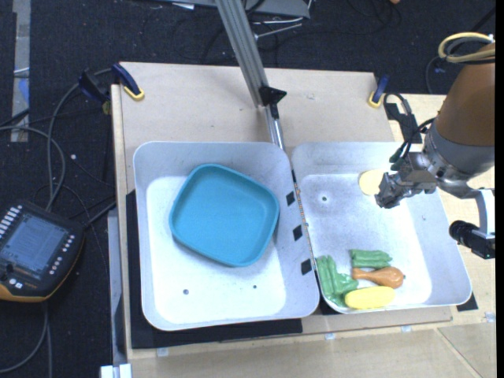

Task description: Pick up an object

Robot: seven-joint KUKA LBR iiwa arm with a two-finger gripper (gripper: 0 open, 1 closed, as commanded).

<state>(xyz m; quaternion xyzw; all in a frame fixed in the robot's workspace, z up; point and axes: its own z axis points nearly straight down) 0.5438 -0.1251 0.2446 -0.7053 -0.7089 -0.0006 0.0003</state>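
Camera view: pale wooden bench on dark carpet; gripper over right bin, finger state unclear

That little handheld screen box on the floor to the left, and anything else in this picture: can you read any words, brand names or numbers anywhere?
No text can be read in this view.
The handheld control unit: its screen and buttons show marks, but too small and blurred to read.
The blue plate, the two white bins and the robot's arm: no visible lettering.
The food toys in the right bin: no labels.
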